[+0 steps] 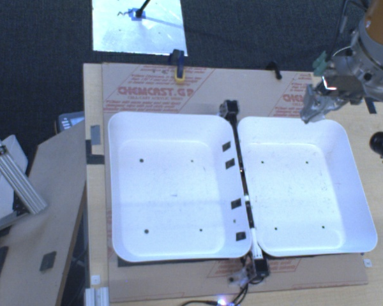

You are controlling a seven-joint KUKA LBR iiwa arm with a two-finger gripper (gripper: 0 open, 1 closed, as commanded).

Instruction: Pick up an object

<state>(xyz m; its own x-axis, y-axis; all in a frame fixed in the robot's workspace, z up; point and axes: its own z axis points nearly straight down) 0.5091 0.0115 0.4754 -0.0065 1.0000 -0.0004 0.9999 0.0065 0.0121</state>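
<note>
White plastic takes up most of the scene: the left bin [172, 199] and the right bin [300, 199] sit side by side with their long rims touching. Both rest on a tan board [153, 89] printed with red lettering. Black clips [232, 164] run along the seam between the two. Each bin floor shows a few small dark dots and faint specks (too small to say what they are). The board lies on the counter [364, 116]. A blue-and-yellow clamp [178, 69] stands at the board's far edge, beyond the left bin. Farther back, a shiny plate [137, 18] lies on dark carpet [255, 18].

The arm [378, 24] comes in at the upper right, its orange band at the frame's edge. The hand [311, 110] hangs at the far rim of the right bin, nearer that bin's right corner, with its tip pointing down. It is pale and blurred against the board, so it cannot be told whether it is open or closed, or whether anything sits in its grip. Where the object to pick lies cannot be told from this view either.
</note>
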